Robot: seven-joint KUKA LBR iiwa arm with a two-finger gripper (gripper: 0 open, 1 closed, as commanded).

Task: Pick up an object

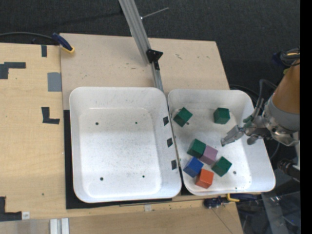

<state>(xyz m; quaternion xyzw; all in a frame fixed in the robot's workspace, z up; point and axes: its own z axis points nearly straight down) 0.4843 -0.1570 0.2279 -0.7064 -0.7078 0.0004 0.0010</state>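
Several small cubes lie in the right bin (253, 179). Green cubes sit at the upper left (183, 116), the upper middle (221, 115), the centre (197, 147) and lower down (222, 165). A purple cube (209, 154), a blue cube (193, 167) and an orange cube (204, 178) cluster near the bin's front. My gripper (239, 139) hangs over the right side of this bin, open, with nothing between its fingers. It is right of the purple cube and below the upper middle green cube.
The left bin (78, 130) stands beside the right one, sharing a raised rim in the middle. A slanted metal bar (139, 28) crosses the bench behind the bins. The arm's orange band (287, 89) sits at the right edge.
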